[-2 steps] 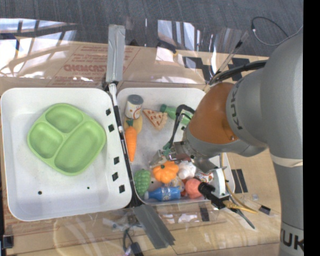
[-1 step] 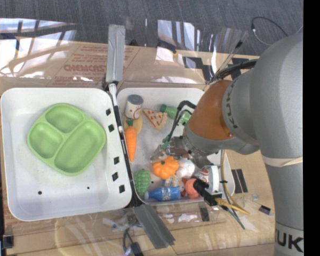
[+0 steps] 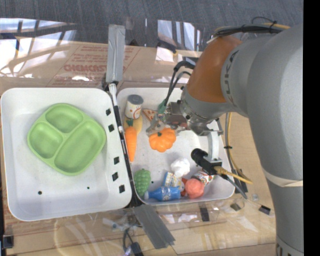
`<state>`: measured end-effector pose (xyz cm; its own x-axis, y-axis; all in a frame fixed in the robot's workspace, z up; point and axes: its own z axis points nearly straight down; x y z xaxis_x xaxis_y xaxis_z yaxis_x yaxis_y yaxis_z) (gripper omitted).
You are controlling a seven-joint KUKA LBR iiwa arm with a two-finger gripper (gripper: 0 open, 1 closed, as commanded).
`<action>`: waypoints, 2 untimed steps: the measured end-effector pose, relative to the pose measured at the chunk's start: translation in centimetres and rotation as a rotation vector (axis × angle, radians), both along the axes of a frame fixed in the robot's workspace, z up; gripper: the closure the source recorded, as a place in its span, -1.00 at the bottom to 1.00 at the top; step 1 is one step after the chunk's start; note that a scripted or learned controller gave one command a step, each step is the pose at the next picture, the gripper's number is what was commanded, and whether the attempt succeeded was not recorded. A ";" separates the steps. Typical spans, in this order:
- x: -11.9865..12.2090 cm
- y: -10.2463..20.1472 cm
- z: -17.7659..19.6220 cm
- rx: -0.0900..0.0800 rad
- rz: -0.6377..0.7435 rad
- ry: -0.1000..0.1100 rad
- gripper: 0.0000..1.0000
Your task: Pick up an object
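Gripper (image 3: 159,122) is low in the right bin (image 3: 152,161), just over the orange pumpkin (image 3: 163,141), can't tell if open or closed; pumpkin looks to be sitting on the bin floor, so nothing lifted yet, grasp and lift remain.

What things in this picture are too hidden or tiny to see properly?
1. The right bin: the grey arm covers its right side in the camera view.
2. The end effector: the wrist above blocks the view, so it is unclear whether it touches the orange pumpkin.
3. The brown scrap beside the tin: too small to name.
4. The white lump near the blue bottle: too blurry to name.
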<state>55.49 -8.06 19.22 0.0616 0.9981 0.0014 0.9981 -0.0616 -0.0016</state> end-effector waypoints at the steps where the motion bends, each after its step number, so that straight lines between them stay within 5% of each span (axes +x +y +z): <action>1: 1.2 4.7 3.1 -0.001 0.131 0.002 1.00; 2: 1.2 4.8 4.0 -0.002 0.137 0.006 1.00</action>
